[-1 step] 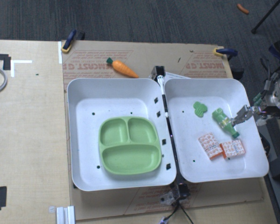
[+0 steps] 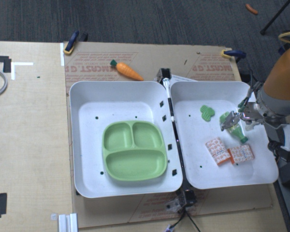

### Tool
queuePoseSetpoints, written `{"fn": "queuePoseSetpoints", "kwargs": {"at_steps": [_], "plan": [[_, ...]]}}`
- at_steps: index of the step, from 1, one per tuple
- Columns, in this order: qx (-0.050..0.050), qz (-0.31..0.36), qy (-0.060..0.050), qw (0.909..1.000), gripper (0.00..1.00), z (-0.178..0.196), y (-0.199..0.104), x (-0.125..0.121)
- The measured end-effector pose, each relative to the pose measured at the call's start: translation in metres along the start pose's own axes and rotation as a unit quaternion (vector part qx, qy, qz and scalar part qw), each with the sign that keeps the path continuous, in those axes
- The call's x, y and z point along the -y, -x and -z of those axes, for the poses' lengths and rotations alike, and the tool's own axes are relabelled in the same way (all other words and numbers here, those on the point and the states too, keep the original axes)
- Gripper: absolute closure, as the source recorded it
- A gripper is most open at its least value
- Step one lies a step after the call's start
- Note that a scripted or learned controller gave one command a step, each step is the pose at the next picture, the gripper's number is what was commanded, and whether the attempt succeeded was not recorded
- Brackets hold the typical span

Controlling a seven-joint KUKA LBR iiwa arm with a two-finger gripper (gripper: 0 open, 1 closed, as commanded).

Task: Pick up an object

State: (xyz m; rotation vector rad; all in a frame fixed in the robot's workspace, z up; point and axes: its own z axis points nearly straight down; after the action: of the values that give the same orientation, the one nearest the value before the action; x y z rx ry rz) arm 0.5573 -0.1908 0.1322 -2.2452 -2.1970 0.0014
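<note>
A: Where does the two-finger gripper (image 2: 230,122) sit?

B: Low in the right-hand shallow white bin (image 2: 198,170), reaching in from the bin's far side. Its metal fingertips are right at a small green plastic object (image 2: 238,132), perhaps bottle-shaped. The green piece lies just under and slightly toward the arm from the tips.

A: Is it clamped on that piece?

B: I cannot tell. The fingers blur into the green plastic, so whether they stand apart or pinch it is unclear.

A: What else is close by?

B: A flat green leaf-like toy (image 2: 207,112) lies beside the tips, away from the arm. Two small red-and-white printed packets (image 2: 229,152) lie nearer the camera than the gripper, touching each other.

A: So how should the grasp go?

B: I would centre the tips across the green object's narrow width and close fully before lifting. Then rise straight up, so the packets are not dragged along. The piece looks smooth and light, so an off-centre pinch could squirt it out.
</note>
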Motion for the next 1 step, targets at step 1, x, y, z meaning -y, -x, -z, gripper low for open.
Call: {"fn": "queuePoseSetpoints", "kwargs": {"at_steps": [1], "plan": [[0.001, 0.127, 0.001, 0.9919, 0.0, -0.0395, 0.0148, -0.0523]]}}
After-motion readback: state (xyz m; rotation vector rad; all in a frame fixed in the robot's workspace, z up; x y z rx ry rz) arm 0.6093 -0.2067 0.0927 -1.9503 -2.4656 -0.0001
